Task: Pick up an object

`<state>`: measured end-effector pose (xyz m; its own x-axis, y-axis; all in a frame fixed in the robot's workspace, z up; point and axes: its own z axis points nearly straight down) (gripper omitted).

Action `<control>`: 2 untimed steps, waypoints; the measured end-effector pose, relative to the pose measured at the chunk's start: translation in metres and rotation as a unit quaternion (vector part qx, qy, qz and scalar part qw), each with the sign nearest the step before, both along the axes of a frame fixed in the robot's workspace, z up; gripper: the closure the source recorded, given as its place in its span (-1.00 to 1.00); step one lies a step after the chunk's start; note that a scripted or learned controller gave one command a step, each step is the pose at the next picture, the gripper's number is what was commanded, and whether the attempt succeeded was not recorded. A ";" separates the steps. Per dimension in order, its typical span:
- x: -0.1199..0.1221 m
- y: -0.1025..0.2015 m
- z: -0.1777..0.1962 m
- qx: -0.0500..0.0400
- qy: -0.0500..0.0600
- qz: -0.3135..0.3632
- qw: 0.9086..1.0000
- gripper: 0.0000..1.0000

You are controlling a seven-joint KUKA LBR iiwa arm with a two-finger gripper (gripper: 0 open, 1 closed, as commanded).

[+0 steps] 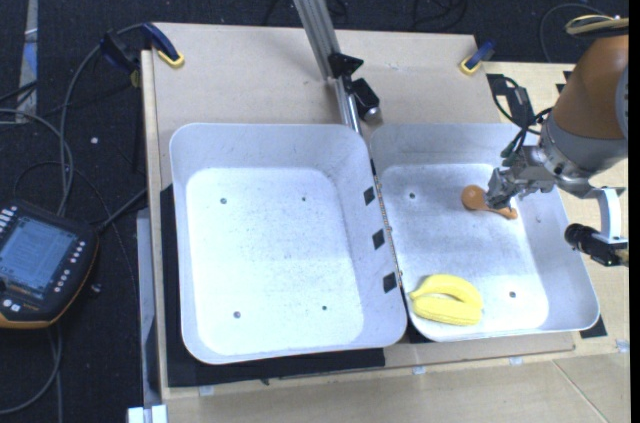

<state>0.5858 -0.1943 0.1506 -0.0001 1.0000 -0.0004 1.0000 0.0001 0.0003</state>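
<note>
Arm: I saw the arm point(592, 101) reach in from the right, its orange band above the right bin's far right corner.

Gripper: I saw the gripper point(503, 192) low over the right bin point(560, 316), toward its far right part. I could not tell whether it was wide or narrow; it was too small and dark for me to judge.

Orange object: I found a small orange-brown object point(474, 199) on the right bin's floor, touching or just beside the gripper on its left. I could not tell whether it was gripped.

Banana: I saw a yellow banana point(447, 300) lying at the right bin's near left corner, close to the near rim and well apart from the gripper.

Left bin: I saw the left bin point(190, 241) with its right rim overlapping the right bin's left edge along the middle of the bench.

Open room: I noted bare floor in the right bin between the orange object and the banana, and along its near right part.

Bench: I saw the tan bench point(250, 76) carrying both bins, with a bare strip along its far edge and yellow clamps point(170, 57) at its far corners.

Post: I saw a grey metal post point(315, 6) slanting down from the far side to the bins' shared far corner.

Pendant: I saw a pendant point(35, 261) on the dark floor beyond the bench's left edge.
</note>
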 end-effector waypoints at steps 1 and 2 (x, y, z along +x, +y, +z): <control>-0.002 -0.003 0.043 0.000 -0.001 0.000 1.000 1.00; -0.001 -0.003 0.092 0.000 -0.002 0.000 1.000 1.00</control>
